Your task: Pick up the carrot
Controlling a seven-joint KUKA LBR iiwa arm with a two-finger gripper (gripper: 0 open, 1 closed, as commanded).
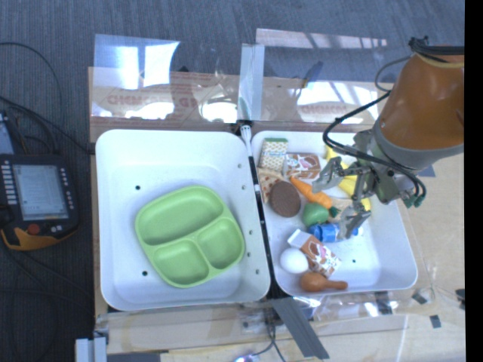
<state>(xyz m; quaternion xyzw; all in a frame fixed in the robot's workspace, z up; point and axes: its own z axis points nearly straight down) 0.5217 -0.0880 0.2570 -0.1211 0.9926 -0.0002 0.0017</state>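
Gripper [349, 195], fingers spread apart and holding nothing, hangs from the grey arm's orange-banded wrist [423, 100] over the right shallow white bin [392, 266], just right of the small orange carrot [312, 192] lying mid-bin.

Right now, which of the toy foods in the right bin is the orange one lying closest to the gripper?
The carrot: long, orange, lying slantwise just left of the gripper. The brown drumstick and the white egg lie farther away, near the front wall.
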